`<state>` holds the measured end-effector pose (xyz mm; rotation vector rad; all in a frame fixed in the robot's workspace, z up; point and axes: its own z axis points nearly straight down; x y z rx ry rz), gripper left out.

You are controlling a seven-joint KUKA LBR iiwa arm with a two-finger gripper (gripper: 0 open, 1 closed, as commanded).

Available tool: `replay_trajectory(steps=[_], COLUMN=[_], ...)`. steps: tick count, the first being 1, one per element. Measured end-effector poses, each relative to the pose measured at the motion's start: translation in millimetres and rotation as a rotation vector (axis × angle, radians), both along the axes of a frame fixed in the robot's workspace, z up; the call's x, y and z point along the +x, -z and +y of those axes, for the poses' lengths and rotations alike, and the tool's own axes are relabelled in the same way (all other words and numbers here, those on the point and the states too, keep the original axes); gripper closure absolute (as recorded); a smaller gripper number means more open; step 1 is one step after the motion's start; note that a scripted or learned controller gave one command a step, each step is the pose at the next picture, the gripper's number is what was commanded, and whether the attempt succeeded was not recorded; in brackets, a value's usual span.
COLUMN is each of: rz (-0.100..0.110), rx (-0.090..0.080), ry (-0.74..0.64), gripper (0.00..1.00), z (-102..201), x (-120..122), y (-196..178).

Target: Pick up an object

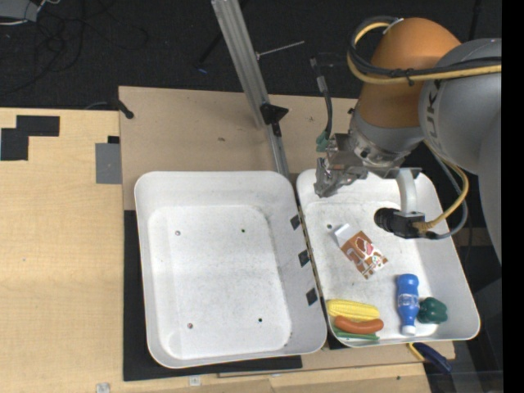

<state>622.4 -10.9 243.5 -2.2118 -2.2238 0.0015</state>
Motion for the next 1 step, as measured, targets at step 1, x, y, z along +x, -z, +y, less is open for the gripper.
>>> replay_trajectory(steps=[1], rz=[-0.003], rx=[-0.002], ry=[0.002], gripper=[1.00], z=[49.0], x=[10.2], y=[1.6])
